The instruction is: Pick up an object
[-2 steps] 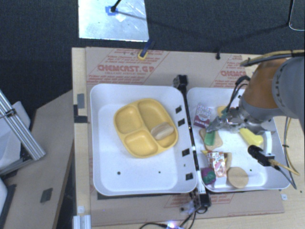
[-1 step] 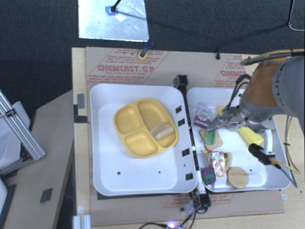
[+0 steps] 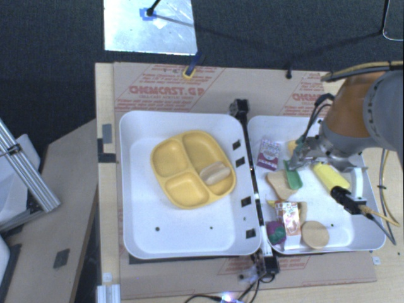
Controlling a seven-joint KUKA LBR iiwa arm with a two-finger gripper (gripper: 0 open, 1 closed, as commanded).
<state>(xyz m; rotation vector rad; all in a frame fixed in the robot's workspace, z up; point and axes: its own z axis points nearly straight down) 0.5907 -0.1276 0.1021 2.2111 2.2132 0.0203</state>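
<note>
From above, the pincer (image 3: 297,163) hangs low in the right bin (image 3: 366,232), right at a green toy (image 3: 293,179) lying on a slice of bread (image 3: 279,186). How it is set, or whether it grips anything, I cannot tell. Nothing looks lifted, so the pick seems not yet done. The yellow tray (image 3: 173,163) sits in the left bin (image 3: 136,188).

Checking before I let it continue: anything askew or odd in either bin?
Nothing spilled or damaged. The yellow tray sits skewed in the left bin; toys lie heaped in the right bin, where the gripper hangs.
</note>
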